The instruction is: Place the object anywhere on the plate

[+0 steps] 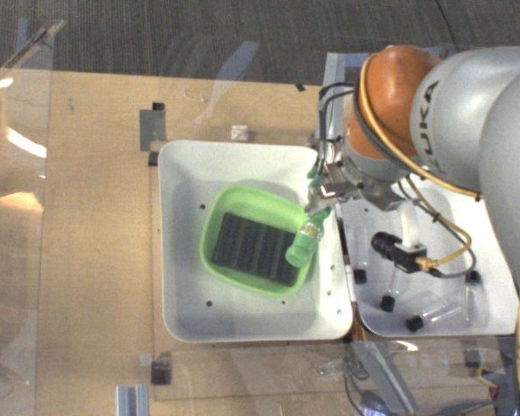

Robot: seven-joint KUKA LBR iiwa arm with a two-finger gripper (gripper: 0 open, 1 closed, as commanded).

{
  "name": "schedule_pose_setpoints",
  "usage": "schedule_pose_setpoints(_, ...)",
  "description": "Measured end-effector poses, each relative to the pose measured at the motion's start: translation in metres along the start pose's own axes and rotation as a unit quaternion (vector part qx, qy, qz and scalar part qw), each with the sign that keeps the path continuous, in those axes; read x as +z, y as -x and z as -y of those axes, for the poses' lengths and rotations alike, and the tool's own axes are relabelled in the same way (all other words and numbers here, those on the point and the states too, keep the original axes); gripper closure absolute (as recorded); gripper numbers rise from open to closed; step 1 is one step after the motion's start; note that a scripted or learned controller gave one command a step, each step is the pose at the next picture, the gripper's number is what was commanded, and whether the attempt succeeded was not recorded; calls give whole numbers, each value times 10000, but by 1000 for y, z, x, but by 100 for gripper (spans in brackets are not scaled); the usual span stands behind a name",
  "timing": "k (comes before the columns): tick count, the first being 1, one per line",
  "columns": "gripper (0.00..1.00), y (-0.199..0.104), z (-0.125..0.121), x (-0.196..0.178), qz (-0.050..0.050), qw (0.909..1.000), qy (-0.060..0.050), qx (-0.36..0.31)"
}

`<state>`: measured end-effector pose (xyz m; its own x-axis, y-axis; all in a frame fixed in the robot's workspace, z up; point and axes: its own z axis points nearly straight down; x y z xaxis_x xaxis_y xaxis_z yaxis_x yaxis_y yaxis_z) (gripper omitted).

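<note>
**Wooden bench: green piece at the plate's right rim**

Pale wooden bench (78, 258) seen from above, with two shallow white bins side by side. At the left stands the left bin (180, 232). It holds a lime-green plate (210, 243) with a dark ribbed centre, lying near the bin's middle. At the plate's right rim is the task's object, a small pale-green bottle-shaped piece (301, 248). It is tilted, with its lower end over the plate's edge and its upper end reaching up toward the gripper (319, 204) directly above it. Whether the gripper is clamped on the piece or has let it go cannot be told from this angle. Further right, the right bin (496, 312) holds a few small black bits (413, 322). The grey arm (477, 111) with its orange band enters from the right.

The placing step looks to be in hand, with the piece at the plate. The next move probably calls for a clean release and a straight lift away, without nudging the piece off the rim.
</note>
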<state>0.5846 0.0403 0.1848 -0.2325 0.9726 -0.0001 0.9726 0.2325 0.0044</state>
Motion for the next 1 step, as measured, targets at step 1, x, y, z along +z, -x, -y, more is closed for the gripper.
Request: schedule_pose_setpoints(1, 0, 1, 0, 0, 0, 10000, 1, 5)
